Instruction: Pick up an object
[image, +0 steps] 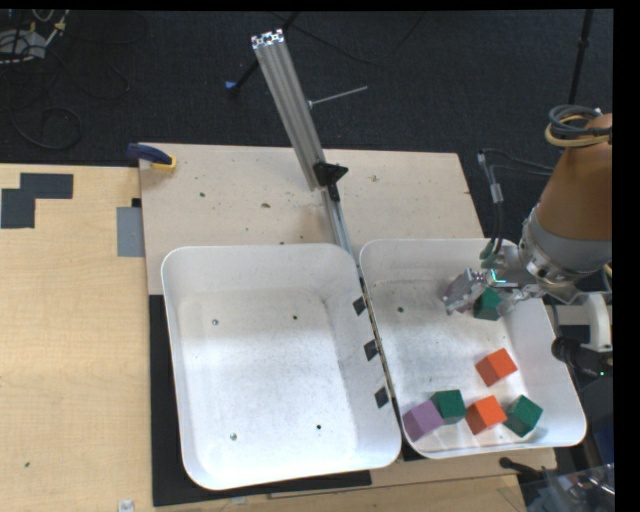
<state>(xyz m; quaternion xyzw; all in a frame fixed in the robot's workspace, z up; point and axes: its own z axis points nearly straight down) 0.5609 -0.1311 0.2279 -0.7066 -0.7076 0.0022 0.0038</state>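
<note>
1. Camera view looks down on two shallow white bins; the gripper (478, 296) hangs over the upper part of the right bin (420, 270), reaching in from the right.
2. A dark green block (489, 303) sits right at the metal fingers, seemingly between them, so I judge the gripper clenched on it, mid-grasp.
3. Next move likely calls for a straight lift, keeping the block clear of the bin wall.
4. Loose cubes lie near the bin's lower edge: two orange cubes (496, 366), a purple cube (423, 417) and two green cubes (449, 404), matte and hard-edged.
5. The left bin (200, 290) has smooth, speckled plastic.
</note>
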